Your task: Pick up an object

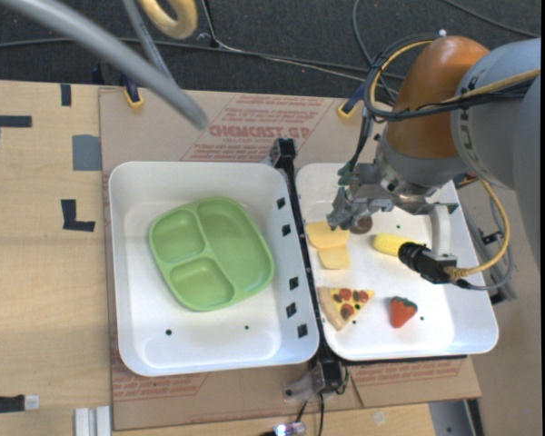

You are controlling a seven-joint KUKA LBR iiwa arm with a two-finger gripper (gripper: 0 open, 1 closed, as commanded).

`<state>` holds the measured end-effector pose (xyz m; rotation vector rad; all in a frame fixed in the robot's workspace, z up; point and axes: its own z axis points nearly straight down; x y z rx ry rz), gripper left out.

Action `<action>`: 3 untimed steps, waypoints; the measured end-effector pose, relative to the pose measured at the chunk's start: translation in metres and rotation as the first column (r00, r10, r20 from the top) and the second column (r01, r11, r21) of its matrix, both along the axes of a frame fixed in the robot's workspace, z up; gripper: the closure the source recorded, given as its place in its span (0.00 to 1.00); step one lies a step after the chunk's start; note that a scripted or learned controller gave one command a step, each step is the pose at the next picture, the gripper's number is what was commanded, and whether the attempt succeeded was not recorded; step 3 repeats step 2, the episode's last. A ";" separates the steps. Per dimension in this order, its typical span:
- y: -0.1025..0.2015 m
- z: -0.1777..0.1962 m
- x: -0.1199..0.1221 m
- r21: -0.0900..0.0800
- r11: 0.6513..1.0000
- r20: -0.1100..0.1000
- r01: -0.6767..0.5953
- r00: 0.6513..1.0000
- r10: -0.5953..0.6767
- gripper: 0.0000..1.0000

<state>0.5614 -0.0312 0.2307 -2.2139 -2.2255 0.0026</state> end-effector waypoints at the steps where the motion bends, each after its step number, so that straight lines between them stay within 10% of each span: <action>1: 0.044 0.002 0.019 0.000 1.000 0.002 -0.001 1.000 0.001 1.00; 3: 0.104 -0.007 0.028 0.000 1.000 0.001 -0.002 1.000 0.002 1.00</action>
